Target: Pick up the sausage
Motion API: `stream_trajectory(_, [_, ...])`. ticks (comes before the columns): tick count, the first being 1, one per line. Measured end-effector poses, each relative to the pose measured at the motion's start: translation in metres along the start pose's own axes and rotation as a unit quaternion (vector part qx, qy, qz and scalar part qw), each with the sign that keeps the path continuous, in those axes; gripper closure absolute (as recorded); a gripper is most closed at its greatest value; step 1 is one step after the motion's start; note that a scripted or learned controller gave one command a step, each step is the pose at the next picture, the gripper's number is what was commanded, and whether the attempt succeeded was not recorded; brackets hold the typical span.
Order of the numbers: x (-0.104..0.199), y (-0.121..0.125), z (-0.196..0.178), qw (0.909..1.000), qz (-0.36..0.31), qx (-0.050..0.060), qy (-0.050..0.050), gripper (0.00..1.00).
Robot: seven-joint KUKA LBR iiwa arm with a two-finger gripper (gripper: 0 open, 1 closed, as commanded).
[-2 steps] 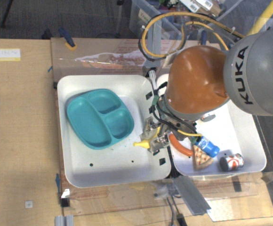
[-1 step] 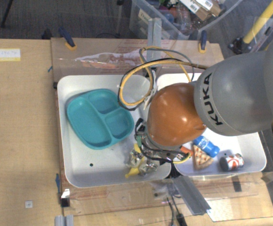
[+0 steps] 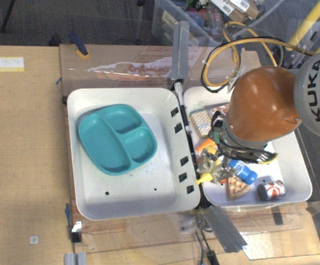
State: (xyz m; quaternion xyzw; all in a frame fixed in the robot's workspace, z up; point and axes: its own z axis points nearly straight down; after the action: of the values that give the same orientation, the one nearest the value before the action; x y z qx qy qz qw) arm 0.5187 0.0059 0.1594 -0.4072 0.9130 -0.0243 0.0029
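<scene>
Sausage lies, I judge, somewhere in the right bin's clutter; which piece, I cannot tell. My gripper sits low there, open or closed unclear; lifting remains.

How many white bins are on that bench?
2: the left bin, holding a teal divided plate, and the right bin, full of small items, under the arm.
</scene>
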Motion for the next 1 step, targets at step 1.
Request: stream_trajectory(1, [-0.0075,0.0015,-0.0037,1.0,0.004,-0.004,0.002,1.0])
